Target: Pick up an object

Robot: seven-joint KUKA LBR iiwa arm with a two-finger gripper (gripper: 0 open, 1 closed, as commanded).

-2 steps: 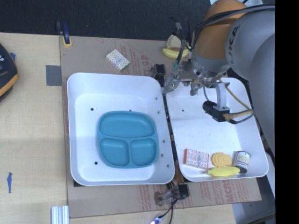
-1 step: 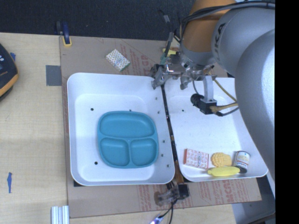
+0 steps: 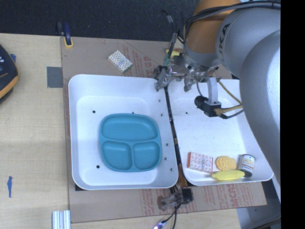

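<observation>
Overhead, claw (image 3: 175, 81) (above bins' divider).

Single fixed camera: looked down at a slant on both white bins (image 3: 76, 128), arm (image 3: 248, 56) entering at right.

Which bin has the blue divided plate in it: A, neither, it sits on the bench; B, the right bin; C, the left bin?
C: the blue divided plate lies flat inside the left bin, while the right bin holds the small items along its near edge.
</observation>
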